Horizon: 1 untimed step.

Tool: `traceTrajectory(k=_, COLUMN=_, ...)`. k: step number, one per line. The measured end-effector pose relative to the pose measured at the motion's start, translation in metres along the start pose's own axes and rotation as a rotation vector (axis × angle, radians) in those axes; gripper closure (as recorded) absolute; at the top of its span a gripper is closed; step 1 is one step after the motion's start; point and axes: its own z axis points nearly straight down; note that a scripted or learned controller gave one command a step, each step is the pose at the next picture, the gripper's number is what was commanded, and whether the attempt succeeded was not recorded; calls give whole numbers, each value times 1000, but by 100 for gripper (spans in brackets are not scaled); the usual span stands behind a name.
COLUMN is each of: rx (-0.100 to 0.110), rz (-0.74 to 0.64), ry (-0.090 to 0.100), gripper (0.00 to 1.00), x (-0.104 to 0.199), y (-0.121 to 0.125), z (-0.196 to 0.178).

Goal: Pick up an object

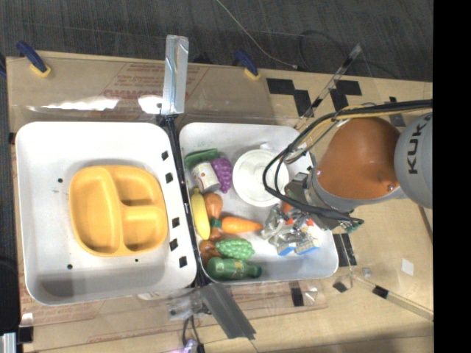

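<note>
Step in hand: the gripper (291, 230) is low in the right bin (324, 267), down among the clutter at its near right corner, so the arm looks to be at the reach or grasp stage of picking something up.
Fingers: metal parts show below the orange wrist, but whether they are apart or together, or closed on anything, cannot be told from this angle.
Nearest candidates: a small blue-and-white object (303, 247) lies just beside the gripper; a carrot (237, 225) points toward it from the left.
Other objects: a banana (199, 214), purple grapes (222, 173), a green bunch (235, 249) and a dark green vegetable (232, 269) crowd the bin's left wall; a white bowl (254, 175) sits behind them.
Next move: probably a firm close on one item and a straight lift clear of the neighbours.
Left bin (37, 197): it holds a yellow divided tray (118, 208).
Surface and room: both bins rest on a cardboard-covered bench (383, 219) with black tape marks, dark carpet (88, 9) beyond.
</note>
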Motion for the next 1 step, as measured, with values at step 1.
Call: traceTrajectory(k=1, rx=-3, rz=-101, ry=3, gripper=100, x=-86, y=-20, z=-81)
